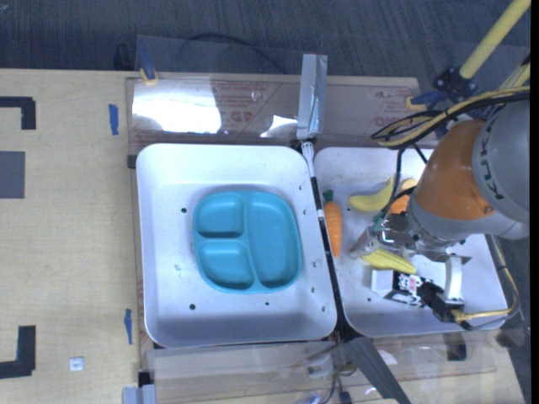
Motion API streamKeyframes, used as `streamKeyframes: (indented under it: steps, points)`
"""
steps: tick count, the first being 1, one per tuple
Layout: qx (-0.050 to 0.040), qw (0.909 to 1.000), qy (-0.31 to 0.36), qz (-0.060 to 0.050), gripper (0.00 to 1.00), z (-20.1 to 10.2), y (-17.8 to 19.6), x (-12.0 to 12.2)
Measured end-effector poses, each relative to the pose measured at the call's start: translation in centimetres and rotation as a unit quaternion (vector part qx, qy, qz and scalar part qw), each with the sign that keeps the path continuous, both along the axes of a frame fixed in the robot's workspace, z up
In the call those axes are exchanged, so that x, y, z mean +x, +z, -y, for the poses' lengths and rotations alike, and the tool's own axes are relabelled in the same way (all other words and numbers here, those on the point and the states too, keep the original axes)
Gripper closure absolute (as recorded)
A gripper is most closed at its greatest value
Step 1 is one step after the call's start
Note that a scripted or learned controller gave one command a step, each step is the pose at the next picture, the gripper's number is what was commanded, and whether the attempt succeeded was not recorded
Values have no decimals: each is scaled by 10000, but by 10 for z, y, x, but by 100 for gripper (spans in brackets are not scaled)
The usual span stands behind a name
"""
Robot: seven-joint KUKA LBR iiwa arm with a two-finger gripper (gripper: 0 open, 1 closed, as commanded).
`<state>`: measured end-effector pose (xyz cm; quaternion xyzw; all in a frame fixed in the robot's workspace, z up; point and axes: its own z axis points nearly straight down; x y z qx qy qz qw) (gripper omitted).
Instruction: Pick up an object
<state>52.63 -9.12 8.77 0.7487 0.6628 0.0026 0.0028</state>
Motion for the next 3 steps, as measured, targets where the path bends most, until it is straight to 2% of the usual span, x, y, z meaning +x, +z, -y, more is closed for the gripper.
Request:
streamKeyframes:
  steps: [1, 2, 3]
  points:
    - [0, 9979, 652, 0, 0, 0, 0, -14]
    - [-10, 9979, 644, 26, 100, 0, 11, -13]
    - [8, 9998, 197, -23, 100, -64, 98, 47]
